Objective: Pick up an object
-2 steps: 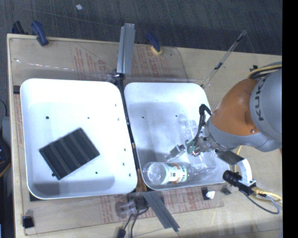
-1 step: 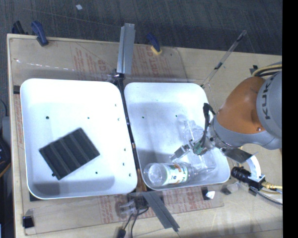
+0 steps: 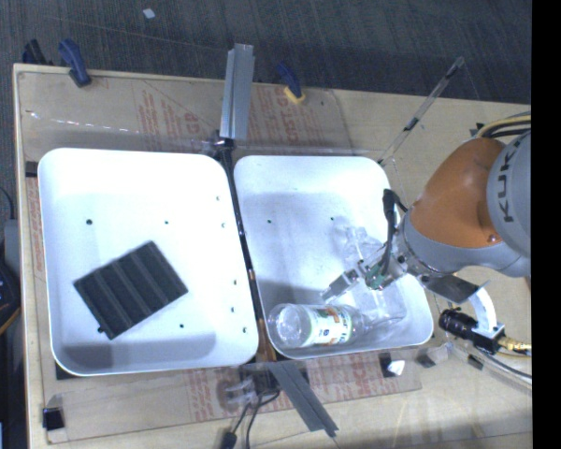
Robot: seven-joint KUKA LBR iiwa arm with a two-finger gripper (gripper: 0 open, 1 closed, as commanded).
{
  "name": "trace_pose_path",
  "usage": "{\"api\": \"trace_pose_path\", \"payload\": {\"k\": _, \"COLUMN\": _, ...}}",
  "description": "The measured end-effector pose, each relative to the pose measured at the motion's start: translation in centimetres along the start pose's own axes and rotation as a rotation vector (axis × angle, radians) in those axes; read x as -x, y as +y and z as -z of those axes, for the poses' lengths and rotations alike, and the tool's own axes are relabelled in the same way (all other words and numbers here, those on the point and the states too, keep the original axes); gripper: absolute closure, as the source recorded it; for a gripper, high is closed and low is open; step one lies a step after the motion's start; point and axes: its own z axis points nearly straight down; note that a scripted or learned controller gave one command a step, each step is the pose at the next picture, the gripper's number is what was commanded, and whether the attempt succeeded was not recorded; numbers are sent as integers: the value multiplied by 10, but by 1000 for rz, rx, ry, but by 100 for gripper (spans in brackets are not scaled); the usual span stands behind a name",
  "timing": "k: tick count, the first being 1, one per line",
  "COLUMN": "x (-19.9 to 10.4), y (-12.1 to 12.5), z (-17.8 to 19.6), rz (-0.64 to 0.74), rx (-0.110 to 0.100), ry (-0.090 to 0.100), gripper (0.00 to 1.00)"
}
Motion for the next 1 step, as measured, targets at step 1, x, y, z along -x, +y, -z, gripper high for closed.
{"api": "trace_pose_path", "payload": {"k": 1, "x": -14, "y": 12, "z": 102, "rz": 143, "rx": 1, "ry": -1, "gripper": 0}}
